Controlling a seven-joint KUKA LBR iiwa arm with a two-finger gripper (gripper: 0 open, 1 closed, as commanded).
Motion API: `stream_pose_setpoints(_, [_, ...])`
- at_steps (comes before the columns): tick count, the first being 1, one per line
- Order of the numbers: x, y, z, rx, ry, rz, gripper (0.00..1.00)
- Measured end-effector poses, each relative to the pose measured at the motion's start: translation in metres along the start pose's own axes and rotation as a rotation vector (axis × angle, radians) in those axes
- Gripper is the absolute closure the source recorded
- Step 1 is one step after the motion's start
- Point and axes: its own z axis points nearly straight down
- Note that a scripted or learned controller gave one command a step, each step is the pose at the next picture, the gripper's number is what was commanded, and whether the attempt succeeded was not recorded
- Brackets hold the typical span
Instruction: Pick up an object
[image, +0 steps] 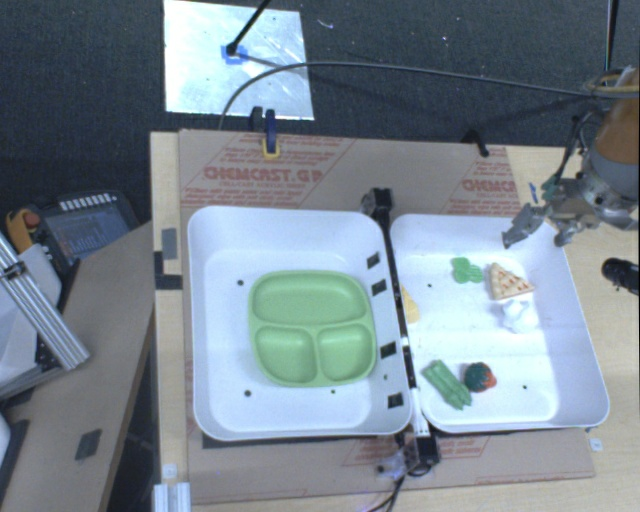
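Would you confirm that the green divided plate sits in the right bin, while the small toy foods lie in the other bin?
Not quite: the camera view shows the green divided plate in the left bin, not the right. The small toy foods lie in the other bin, the right bin, as you said.

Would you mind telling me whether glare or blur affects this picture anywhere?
In the camera view, the metal sheet beyond the bench glares brightly; the gripper looks soft and smeared; the green tray is evenly lit, with only faint shadows in its compartments.
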Motion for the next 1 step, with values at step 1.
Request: stream_pose_setpoints(1, [0.0006,0.0029,-0.0083,-0.012,-0.003,-0.003,0.0])
